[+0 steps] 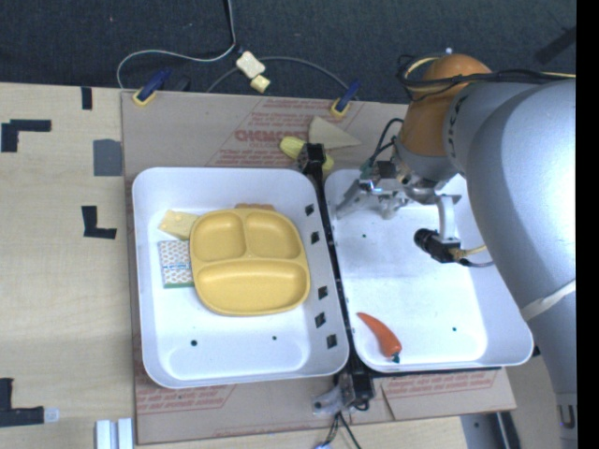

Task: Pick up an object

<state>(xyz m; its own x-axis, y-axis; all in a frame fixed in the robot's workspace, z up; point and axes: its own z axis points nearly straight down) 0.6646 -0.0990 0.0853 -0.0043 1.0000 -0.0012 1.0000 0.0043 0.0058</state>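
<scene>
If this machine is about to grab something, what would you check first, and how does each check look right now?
1. A target in the right white bin: small orange-red chili pepper lies near the front edge, ok.
2. Pepper unobstructed: nothing touching it, ok.
3. Gripper above the pepper: not ok, it sits at the bin's back.
4. Gripper open: cannot tell.
5. Left white bin: yellow divided plastic tray overlaps a patterned card, harder pick.

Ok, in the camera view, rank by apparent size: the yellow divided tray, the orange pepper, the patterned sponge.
Largest to smallest:
1. yellow divided tray
2. patterned sponge, partly tucked beside the tray
3. orange pepper
The last two look close, so their order is unsure.
</scene>
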